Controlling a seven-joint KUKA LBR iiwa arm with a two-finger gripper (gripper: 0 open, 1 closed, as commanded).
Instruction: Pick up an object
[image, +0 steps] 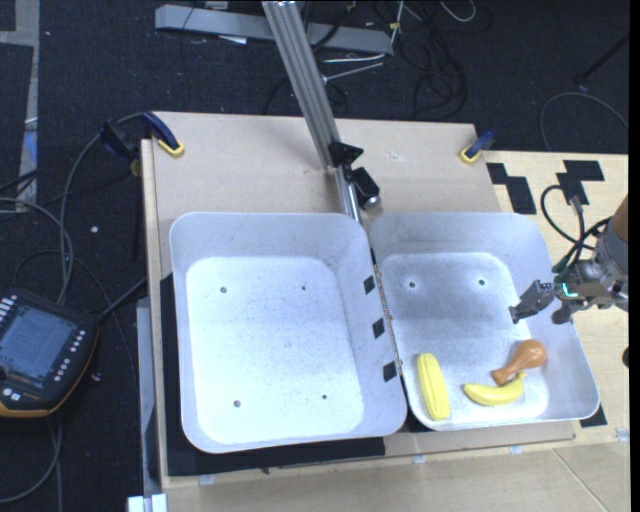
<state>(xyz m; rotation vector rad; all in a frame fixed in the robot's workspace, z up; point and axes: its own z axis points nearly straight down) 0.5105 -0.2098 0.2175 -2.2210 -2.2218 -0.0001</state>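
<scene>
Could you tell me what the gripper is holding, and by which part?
Nothing: the gripper hangs open above the right bin, apart from the objects.

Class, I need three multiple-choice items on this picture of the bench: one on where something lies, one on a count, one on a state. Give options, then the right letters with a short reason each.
1. Where does the yellow corn cob lie?
A. Left bin
B. Right bin, near its front-left corner
C. On the bench outside the bins

2. How many objects lie in the right bin?
A. One
B. Three
C. Five

3. What is the tool doing?
A. Poised above the right bin's right side, nothing between its fingers
B. Gripping the banana
C. Resting in the left bin

Answers:
1 B, it lies beside the bins' shared edge.
2 B, corn, banana and orange drumstick.
3 A, all three objects lie on the floor.
</scene>
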